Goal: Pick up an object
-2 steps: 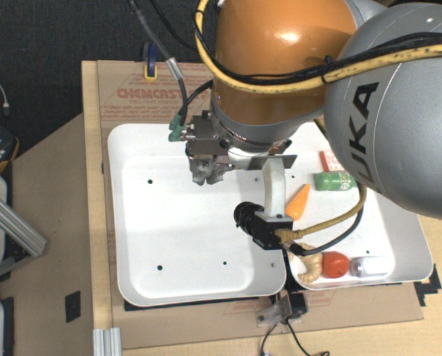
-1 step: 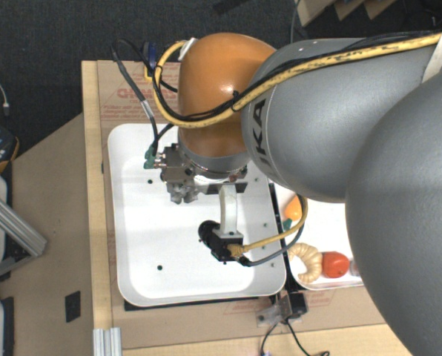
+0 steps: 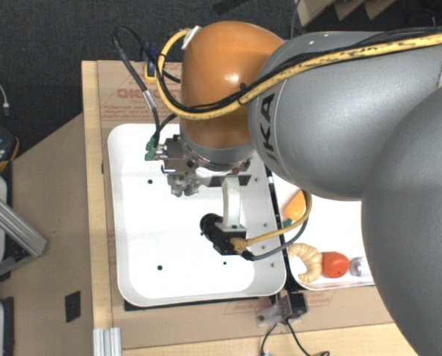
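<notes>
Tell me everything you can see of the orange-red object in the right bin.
The orange-red rounded plastic-looking object lies near the front of the right white bin, glossy, with a pale highlight. A clear or whitish part extends from its right side until the grey arm hides it. On its left it sits against a beige ridged curved object. Its exact identity is unclear.

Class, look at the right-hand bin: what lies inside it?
In the right bin, a beige curled item, a red-orange object and an orange piece show. The arm covers the rest.
</notes>
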Motion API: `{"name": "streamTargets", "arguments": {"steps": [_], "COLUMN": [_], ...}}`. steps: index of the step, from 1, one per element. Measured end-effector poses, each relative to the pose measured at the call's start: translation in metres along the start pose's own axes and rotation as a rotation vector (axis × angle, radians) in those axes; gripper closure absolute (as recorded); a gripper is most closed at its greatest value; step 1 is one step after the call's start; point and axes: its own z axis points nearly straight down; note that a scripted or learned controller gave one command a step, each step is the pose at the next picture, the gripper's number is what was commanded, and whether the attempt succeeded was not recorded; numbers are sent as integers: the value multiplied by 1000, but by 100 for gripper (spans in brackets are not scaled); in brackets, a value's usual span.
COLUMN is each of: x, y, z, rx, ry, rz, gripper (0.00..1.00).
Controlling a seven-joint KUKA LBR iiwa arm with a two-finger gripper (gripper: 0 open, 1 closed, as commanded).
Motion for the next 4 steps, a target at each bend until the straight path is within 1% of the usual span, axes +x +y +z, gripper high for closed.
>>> {"name": "streamTargets", "arguments": {"steps": [1,2,4], "x": [0,1,2], "y": [26,44,44], "z": [70,58,38], "rx": [8,-2,-3], "ry": [-4,0,1], "rz": [1,-1,0], "gripper": [100,100,100]}}
